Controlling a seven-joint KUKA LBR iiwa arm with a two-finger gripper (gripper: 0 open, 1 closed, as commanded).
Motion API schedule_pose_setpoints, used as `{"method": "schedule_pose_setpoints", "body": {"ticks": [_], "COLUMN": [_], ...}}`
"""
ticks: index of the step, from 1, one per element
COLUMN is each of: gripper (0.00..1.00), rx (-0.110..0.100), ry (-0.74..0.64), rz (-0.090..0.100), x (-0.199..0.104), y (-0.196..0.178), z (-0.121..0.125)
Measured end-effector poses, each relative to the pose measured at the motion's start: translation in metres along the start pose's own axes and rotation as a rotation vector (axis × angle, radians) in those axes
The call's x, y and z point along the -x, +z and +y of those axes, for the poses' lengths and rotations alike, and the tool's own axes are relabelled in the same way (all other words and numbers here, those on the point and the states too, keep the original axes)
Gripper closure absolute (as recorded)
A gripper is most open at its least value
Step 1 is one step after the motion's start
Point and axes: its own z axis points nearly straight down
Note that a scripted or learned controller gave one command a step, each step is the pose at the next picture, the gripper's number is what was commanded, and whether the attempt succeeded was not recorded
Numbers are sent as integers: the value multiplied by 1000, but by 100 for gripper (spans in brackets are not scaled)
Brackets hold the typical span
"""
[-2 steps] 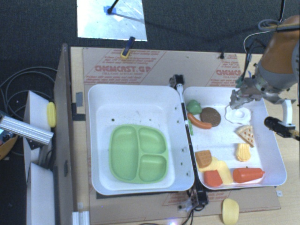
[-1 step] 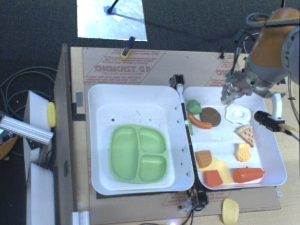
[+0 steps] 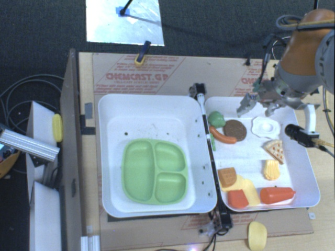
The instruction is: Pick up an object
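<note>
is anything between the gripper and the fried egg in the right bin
Nothing visible. The gripper hangs open above the right bin's far edge, and the fried egg lies just below it, uncovered.

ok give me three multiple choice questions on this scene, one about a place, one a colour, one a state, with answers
1. Which bin holds the divided plate?
A. the left bin
B. the right bin
C. neither

2. What colour is that plate?
A. red
B. blue
C. green

3. How are the claw's fingers?
A. shut on the fried egg
B. spread apart, holding nothing
C. shut on the carrot

Answers:
1. A, the divided plate lies in the left bin, while the toy foods fill the right bin.
2. C, it is pale green all over.
3. B, the claw hangs above the right bin's far edge with fingers apart and nothing between them; the fried egg lies apart below.
</note>
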Motion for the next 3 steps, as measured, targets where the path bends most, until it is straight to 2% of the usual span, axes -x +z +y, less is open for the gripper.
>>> {"method": "schedule_pose_setpoints", "body": {"ticks": [1, 2, 3], "gripper": [0, 0, 100], "rx": [-4, -1, 3], "ry": [4, -1, -1], "rz": [-1, -5, -1], "x": [5, 1, 0], "y": [40, 142, 127], "z": [0, 15, 16]}}
